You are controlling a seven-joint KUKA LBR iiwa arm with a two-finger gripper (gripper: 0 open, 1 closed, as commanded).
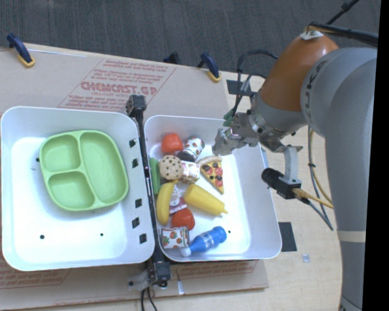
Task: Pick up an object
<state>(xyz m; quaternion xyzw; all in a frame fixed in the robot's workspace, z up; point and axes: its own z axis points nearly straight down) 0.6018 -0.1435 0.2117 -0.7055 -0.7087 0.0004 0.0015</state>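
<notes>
The right bin [260, 208] holds a heap of toy food: a red tomato [171, 143], a cookie [170, 167], a pizza slice [213, 173], a yellow piece [205, 199], a banana [165, 202], a red piece [183, 218], a blue bottle [207, 240] and a small carton [174, 238]. My gripper [223, 142] hangs over the bin's upper right part, just above and right of the pizza slice. Nothing shows between its fingers.
The left bin [18, 239] carries a green divided plate [83, 170]. A black divider strip [138, 174] runs between the bins. Cardboard [120, 81] lies behind them, held by blue clamps [20, 49]. The arm's grey bulk [341, 127] and cables [311, 185] stand right of the right bin.
</notes>
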